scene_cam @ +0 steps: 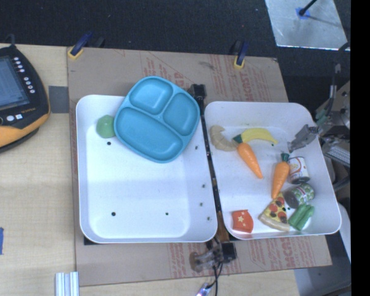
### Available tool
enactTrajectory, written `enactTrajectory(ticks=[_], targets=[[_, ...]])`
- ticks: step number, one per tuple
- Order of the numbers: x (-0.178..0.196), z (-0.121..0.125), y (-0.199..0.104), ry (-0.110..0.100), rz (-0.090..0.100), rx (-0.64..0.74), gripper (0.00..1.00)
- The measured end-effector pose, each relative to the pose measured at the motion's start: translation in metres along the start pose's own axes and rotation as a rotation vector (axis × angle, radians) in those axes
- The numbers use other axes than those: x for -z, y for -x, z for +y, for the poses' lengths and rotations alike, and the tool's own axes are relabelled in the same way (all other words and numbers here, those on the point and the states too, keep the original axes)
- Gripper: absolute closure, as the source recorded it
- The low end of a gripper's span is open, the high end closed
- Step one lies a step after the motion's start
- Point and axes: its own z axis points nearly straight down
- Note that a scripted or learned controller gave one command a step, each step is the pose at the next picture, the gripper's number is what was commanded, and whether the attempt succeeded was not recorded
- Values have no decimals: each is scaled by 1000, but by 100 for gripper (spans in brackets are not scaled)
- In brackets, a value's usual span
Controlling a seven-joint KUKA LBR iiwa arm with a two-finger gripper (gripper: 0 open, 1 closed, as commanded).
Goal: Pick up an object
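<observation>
In the right bin (259,111), the banana (259,135) lies left of the claw (301,139), grip unclear.

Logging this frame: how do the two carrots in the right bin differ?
The upper carrot lies slanted, its green top pointing up-left near the banana; the lower carrot stands steeper, green top pointing up. The upper one lies apart from the cans; the lower one sits beside a can. Both are orange with green tops.

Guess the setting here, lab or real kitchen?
Probably a robot lab bench, not a kitchen: two white bins on clamped cardboard, toy food such as carrots, and a teach pendant on the left.
</observation>
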Motion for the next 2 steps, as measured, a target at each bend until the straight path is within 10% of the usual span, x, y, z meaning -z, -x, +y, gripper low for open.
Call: enactTrajectory(ticks=[1,2], targets=[[-150,-49,-65,-1,1,2,0],[-150,-66,-40,0,2,3,0]])
